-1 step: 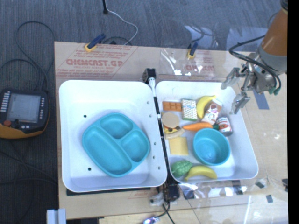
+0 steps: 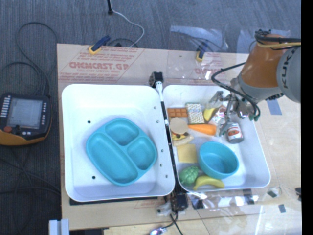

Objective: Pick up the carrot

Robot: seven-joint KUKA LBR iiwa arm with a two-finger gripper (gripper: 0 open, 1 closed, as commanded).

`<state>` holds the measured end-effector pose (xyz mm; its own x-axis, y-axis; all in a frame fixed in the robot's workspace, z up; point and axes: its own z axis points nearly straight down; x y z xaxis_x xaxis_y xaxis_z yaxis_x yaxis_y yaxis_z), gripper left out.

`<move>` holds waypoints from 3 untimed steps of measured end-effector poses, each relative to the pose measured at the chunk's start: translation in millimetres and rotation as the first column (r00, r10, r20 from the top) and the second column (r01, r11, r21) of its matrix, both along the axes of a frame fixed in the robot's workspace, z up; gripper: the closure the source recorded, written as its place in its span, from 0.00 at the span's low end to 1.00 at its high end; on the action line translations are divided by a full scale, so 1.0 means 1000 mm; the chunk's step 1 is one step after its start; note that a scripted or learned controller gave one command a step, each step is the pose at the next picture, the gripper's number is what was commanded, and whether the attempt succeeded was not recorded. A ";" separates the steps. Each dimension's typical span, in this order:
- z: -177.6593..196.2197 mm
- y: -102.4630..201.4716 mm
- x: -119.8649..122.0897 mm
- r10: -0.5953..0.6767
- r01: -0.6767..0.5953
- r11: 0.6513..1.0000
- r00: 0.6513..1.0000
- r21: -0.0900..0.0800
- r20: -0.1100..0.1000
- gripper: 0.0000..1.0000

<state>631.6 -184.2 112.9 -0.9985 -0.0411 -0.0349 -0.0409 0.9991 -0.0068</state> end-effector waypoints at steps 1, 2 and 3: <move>-0.012 0.059 -0.020 0.002 -0.002 1.000 1.000 -0.003 0.004 0.00; -0.011 0.079 -0.039 -0.053 0.053 0.999 0.999 -0.002 0.013 0.00; -0.011 0.082 -0.061 -0.300 0.300 0.954 0.954 0.013 0.015 0.00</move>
<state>570.3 -102.0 101.4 -0.9642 0.2603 -0.0506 0.2604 0.9655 0.0053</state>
